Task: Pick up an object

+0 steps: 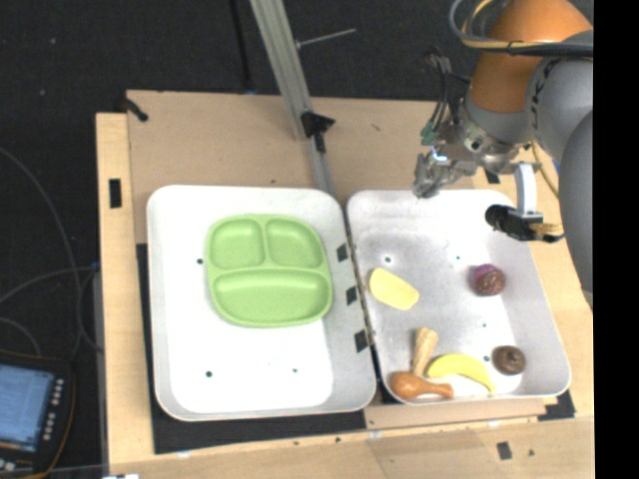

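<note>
On the worktop there are two white bins: one left bin and one right bin.

The left bin holds one thing, a green plate with three compartments.

The right bin holds six loose things: one pale yellow flat piece, one dark purple round piece, one dark brown round piece, one yellow banana, one tan cone-shaped piece and one orange-brown piece.
</note>
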Controlling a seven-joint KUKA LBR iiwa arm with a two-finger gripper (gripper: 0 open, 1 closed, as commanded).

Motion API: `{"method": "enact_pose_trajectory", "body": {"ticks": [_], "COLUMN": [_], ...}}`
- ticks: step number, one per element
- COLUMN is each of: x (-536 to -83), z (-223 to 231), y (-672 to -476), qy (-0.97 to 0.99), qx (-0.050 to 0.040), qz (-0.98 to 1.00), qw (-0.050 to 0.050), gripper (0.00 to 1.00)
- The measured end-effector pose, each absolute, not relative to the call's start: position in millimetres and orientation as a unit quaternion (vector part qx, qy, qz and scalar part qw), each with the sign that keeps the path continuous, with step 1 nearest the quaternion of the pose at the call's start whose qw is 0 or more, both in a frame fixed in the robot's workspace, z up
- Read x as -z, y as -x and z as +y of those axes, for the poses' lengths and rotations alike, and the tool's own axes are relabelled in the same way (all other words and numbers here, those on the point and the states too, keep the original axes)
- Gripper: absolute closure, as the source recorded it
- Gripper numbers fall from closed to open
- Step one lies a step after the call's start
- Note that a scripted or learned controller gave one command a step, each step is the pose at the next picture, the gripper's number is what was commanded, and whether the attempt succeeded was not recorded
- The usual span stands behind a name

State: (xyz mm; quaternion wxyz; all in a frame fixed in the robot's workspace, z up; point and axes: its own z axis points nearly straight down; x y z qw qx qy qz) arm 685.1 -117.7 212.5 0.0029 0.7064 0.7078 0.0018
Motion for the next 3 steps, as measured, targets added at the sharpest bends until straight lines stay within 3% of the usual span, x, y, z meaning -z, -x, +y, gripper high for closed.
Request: {"method": "enact_pose_trajectory", "body": {"ticks": [3], "x": [-229.0], "z": [-17.4], "y": [-592.7], "qy": [-0.705], "qx": [-0.0004], "qz": [0.709], "qw": [0.000], "gripper": [1.00]}}
